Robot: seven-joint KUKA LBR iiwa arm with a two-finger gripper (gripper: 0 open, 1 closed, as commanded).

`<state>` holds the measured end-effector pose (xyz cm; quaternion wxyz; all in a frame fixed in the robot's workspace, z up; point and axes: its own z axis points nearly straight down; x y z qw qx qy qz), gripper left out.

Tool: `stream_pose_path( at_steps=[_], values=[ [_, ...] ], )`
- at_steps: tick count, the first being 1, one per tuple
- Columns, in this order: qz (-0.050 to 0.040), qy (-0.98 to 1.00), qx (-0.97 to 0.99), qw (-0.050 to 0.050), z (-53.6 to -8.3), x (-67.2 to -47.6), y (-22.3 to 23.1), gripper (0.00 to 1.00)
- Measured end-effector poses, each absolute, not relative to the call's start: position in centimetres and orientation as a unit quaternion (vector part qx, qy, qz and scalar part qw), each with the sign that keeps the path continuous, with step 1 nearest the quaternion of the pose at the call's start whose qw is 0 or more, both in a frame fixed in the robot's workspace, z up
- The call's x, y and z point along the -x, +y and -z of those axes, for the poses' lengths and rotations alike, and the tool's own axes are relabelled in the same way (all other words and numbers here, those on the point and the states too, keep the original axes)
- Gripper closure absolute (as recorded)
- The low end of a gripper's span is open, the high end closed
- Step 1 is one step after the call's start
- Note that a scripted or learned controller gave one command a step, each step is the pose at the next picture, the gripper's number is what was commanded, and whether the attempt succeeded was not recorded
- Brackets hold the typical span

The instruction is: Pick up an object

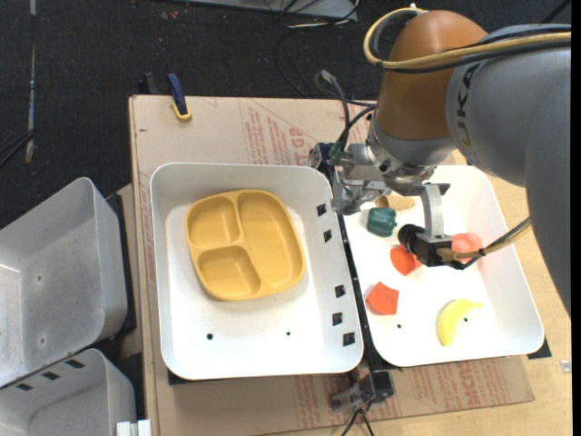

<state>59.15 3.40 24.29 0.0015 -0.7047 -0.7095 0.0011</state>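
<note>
Far to the view's left of the jaws, the left bin (172, 334) holds a yellow divided plate (245, 243), which lies flat and well apart from the arm. The gripper (368, 196) hangs low over the near-left corner of the right bin (508, 334), close to the wall between the two bins. How the jaws stand I cannot tell, because the wrist covers them, and nothing is seen held in them. Just below the jaws in the view lies a teal piece (381, 221) - it is the closest thing and, in my judgement, the one aimed at. A small tan piece (402, 203) sits just to the right of the jaws. Further down from them are an orange piece (402, 262) and a red block (383, 299); to the right and well apart are a pink piece (467, 242) and a yellow banana (457, 321). The step in hand seems to be the approach before the grasp. The next move calls for the jaws to be centred over the teal piece and lowered around it - without pushing the tan piece against it.
</note>
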Motion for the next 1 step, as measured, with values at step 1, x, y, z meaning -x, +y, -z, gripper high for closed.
stream_pose_path(
  at_steps=[1],
  values=[
    [-0.0004,-0.710,0.704,0.001,-24.43,-57.82,7.90,1.00]
  ],
)
